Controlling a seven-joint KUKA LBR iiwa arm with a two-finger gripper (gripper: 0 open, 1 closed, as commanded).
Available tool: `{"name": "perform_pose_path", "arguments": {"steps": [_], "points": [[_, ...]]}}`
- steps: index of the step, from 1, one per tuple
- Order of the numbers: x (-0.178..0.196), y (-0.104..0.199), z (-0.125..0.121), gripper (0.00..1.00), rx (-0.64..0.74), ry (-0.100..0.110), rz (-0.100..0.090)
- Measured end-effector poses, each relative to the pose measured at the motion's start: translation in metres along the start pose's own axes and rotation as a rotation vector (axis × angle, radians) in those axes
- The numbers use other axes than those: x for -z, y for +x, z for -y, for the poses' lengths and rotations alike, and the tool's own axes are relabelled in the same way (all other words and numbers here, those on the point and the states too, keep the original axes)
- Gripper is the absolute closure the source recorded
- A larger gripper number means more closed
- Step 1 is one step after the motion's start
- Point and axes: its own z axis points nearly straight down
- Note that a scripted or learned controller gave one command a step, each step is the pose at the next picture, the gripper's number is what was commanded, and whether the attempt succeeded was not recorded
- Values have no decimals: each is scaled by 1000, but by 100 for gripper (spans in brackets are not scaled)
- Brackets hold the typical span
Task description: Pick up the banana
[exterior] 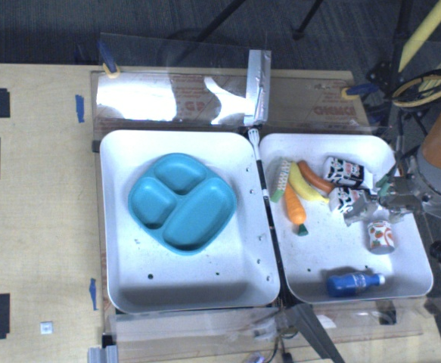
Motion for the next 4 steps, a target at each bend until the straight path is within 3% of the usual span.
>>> {"name": "perform_pose_path", "arguments": {"steps": [1,2,3,4], "points": [[82,7,15,0,45,-4,2],[-5,27,-64,0,320,-2,1],[5,25,-65,100,317,-6,3],[5,25,-65,0,317,-6,3]]}}
